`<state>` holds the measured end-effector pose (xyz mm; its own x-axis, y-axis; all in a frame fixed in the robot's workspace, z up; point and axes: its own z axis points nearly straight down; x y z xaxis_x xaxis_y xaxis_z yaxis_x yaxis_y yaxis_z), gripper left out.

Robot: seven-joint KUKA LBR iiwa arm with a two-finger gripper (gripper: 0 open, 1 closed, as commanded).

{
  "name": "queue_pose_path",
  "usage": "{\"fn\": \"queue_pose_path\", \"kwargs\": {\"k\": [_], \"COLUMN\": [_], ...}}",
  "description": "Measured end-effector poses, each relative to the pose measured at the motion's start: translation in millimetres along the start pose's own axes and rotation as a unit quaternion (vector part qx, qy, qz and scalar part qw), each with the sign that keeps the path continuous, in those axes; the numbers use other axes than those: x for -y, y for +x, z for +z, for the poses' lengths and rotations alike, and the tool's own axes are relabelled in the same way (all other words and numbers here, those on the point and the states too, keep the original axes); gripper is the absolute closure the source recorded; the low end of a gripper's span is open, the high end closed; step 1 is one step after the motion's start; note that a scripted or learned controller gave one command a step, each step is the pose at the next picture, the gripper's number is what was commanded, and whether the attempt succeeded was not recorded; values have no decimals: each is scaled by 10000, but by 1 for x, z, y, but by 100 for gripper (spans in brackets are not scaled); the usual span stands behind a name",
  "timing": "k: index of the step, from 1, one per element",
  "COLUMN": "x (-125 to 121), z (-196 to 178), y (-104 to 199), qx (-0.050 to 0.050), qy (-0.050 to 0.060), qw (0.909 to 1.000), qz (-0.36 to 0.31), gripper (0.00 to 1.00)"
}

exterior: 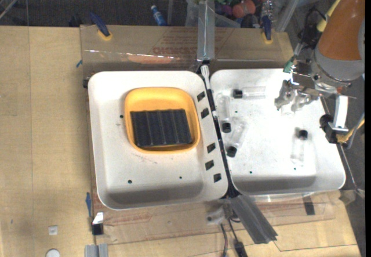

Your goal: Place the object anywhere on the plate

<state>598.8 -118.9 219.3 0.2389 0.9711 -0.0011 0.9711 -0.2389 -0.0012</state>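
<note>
The gripper (288,99) hangs over the right bin (272,174), can't tell its grip, and those slippery clear vials (298,144) could easily squirt out before reaching the plate (160,97).

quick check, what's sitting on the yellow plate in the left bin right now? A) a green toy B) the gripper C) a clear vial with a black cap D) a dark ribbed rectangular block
D: a dark ribbed block lies flat on the yellow plate in the left bin; the clear vials with black caps lie in the right bin.
</note>
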Motion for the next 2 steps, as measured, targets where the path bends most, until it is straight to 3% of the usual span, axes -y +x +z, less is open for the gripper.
{"fn": "queue_pose_path", "kwargs": {"k": [1,2], "x": [-45,-60], "z": [14,1], "y": [13,43], "qx": [-2,-1], "qy": [-8,-23], "qw": [9983,9984], "qz": [576,-573], "gripper": [100,100]}}
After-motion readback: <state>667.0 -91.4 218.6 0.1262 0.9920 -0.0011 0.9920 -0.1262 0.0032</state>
